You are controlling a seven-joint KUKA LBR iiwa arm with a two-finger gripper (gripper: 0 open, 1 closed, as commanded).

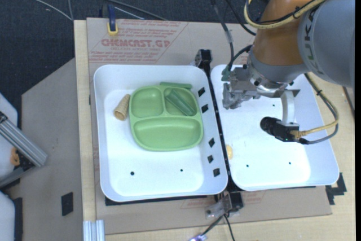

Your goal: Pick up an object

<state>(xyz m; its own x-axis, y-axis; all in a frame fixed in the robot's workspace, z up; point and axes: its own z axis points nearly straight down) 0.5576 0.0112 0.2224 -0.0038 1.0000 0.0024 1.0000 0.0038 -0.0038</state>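
Observation:
My gripper (232, 97) hangs over the upper left part of the right bin (282, 173), close to the wall between the two bins, and I see nothing held in it. In the left bin (153, 182) lies a green divided plate (164, 128) with a dark green, pod-like piece (181, 101) in its upper right compartment. A tan cone (121, 107) lies just left of the plate. A small yellow bit (228, 150) sits at the right bin's left edge, below the gripper.
The arm's orange band and grey body (287, 14) cover the right bin's upper part. A black connector on a cable (279, 128) hangs over that bin's middle. Black clips (211, 149) line the divider. The bins rest on a cardboard sheet (135, 39).

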